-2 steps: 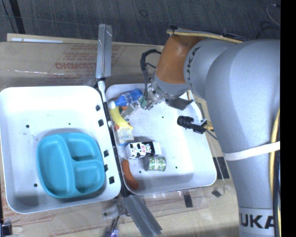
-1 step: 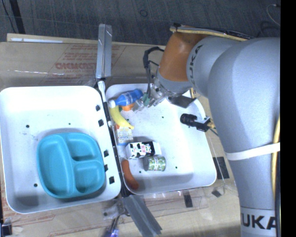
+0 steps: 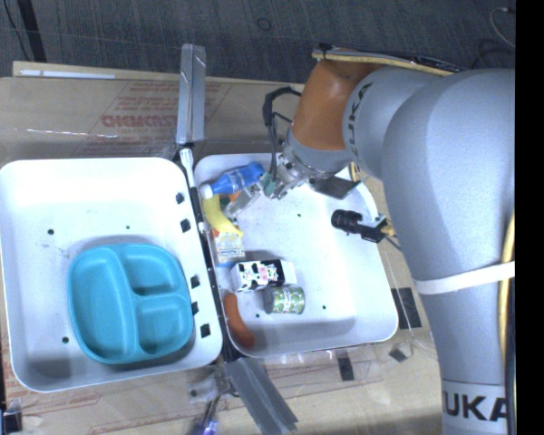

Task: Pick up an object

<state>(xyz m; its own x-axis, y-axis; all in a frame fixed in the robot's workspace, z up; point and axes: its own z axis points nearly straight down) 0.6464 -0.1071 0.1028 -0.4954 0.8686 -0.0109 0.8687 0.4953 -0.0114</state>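
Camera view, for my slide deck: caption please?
Tool beside the blue bottle in the cluttered right bin; blue divided tray sits in the left bin.

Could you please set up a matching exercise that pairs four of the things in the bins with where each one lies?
Things:
1. divided plate
2. banana
3. can
4. bottle

Places:
a. far corner of the right bin, close to the gripper
b. in the left bin
c. along the right bin's wall next to the left bin
d. near side of the right bin, beside the black-and-white carton

Pairs: 1-b, 2-c, 3-d, 4-a.
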